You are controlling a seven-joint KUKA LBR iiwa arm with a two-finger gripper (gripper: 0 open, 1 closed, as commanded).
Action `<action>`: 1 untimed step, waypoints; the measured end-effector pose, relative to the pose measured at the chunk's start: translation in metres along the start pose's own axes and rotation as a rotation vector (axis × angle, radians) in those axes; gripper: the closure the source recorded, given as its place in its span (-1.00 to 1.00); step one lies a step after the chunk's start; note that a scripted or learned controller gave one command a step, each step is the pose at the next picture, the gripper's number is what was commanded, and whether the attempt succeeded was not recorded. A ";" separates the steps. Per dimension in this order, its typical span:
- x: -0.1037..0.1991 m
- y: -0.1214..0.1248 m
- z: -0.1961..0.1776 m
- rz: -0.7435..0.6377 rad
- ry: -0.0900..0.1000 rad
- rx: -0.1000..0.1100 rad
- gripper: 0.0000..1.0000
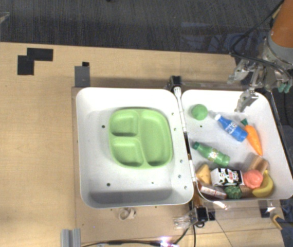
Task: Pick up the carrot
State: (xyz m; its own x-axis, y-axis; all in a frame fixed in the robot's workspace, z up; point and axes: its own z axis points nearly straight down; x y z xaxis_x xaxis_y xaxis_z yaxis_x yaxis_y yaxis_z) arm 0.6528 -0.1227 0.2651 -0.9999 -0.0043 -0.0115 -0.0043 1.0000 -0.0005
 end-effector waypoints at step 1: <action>-0.014 -0.046 0.067 -0.227 0.003 0.000 -1.00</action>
State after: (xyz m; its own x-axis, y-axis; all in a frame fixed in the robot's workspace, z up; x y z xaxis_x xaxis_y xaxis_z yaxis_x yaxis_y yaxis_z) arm 0.6677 -0.1684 0.1979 -0.9732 -0.2297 -0.0085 -0.2297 0.9733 -0.0025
